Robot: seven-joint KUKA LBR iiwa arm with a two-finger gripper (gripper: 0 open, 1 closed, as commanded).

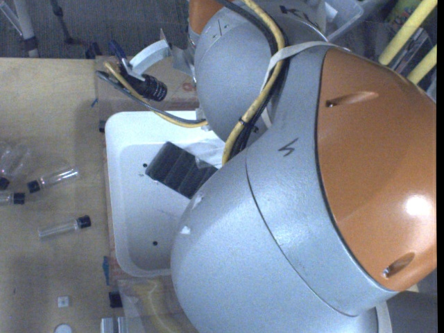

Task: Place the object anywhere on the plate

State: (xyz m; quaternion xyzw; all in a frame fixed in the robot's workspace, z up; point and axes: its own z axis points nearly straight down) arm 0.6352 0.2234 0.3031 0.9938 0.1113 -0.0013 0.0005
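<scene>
Arm hogging the whole shot, leaning right over the bin

The grey arm with its orange band comes in from the right and bends low across the white bin, cables looping along its joints. A dark ribbed block pokes out from under it, over the bin's middle. Honestly can't tell what the fingers are doing, or where the plate and object are, with the arm covering that stretch. A few small vials lie on the worktop near its left edge.
</scene>
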